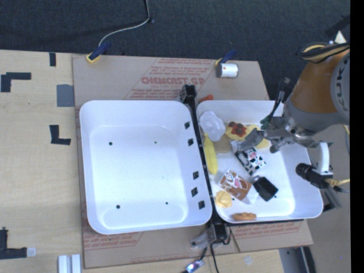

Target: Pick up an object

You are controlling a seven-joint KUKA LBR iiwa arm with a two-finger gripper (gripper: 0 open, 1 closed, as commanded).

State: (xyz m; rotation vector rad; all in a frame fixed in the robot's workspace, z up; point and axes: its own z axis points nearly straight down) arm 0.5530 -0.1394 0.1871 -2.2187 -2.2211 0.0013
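White plastic made up the left bin point(136, 164), which sat on a brown cardboard sheet point(165, 78) laid over the counter point(34, 152); that sheet probably served to fix both bins in place, with black clips along the shared wall joining them. Next came the right bin point(301, 209), where every candidate for the pick lay crowded toward the dividing wall. A yellow banana-like piece point(210, 157) lay lengthwise just beside that wall, with a clear crumpled plastic item point(212, 124) above it. Lower down sat a printed snack packet point(235, 184), a small yellow lump point(224, 198) and an orange-brown piece point(244, 215) near the front rim. A yellow and red toy point(238, 131) rested toward the back, a black-and-white patterned object point(255, 160) lay mid-bin, and a black block point(265, 187) lay beside the packet.

Reaching in from the right, the tool point(248, 145) hovered low over the patterned object, close above or touching it, which suggested that object was the intended target. Whether its fingers were spread or closed could not be told, and nothing was visibly held between them.
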